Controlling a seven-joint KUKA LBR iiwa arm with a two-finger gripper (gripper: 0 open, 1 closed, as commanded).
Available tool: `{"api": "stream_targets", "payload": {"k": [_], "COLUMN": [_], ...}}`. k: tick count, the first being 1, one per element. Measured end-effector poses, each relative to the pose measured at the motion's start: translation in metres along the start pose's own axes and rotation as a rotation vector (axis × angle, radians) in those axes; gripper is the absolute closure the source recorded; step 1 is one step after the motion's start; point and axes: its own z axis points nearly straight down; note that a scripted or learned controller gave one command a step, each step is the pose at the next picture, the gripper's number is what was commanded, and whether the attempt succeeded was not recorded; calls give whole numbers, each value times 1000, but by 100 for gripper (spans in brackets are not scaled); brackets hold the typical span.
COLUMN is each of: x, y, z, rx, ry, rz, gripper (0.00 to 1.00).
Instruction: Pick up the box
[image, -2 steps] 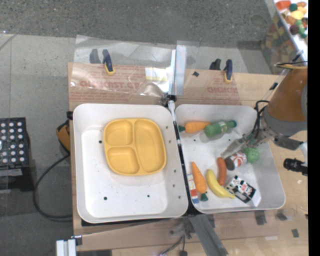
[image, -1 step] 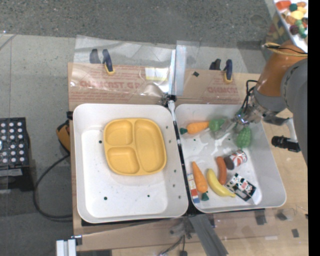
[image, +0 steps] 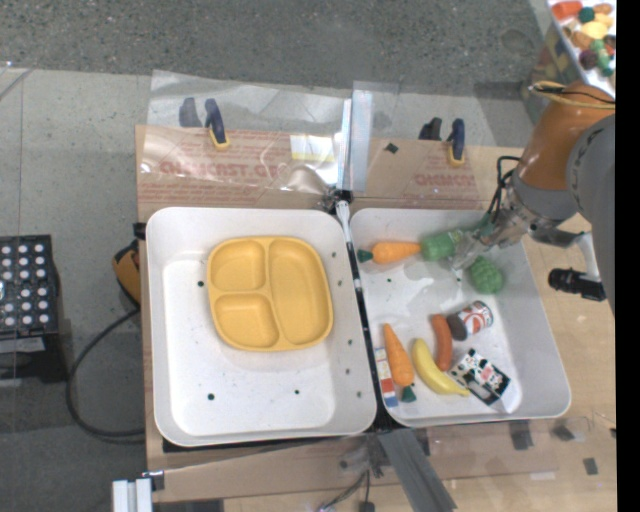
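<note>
A small flat box (image: 482, 377) printed in black, white and red lies in the right bin's (image: 535, 330) near right corner, just right of a banana (image: 432, 368). My gripper (image: 472, 246) hangs low over the far part of that bin, well away from the box. It sits between two green vegetable pieces, one at its left (image: 438, 245) and one just below it (image: 486, 274). Nothing is seen held in it.
The right bin also holds a carrot (image: 395, 252) at the back, a can (image: 472, 319), a red sausage (image: 442, 335), a second carrot (image: 399, 360) and a narrow carton (image: 386, 385) by the left wall. A yellow divided plate (image: 270, 292) lies in the left bin (image: 180, 390).
</note>
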Motion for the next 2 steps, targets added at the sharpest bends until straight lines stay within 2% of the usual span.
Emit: {"api": "stream_targets", "payload": {"k": [1,2], "x": [-6,-6], "y": [12,14], "z": [-39,-41], "rx": [-20,-26], "ry": [-14,-17], "rz": [-206,-206], "gripper": [100,0]}}
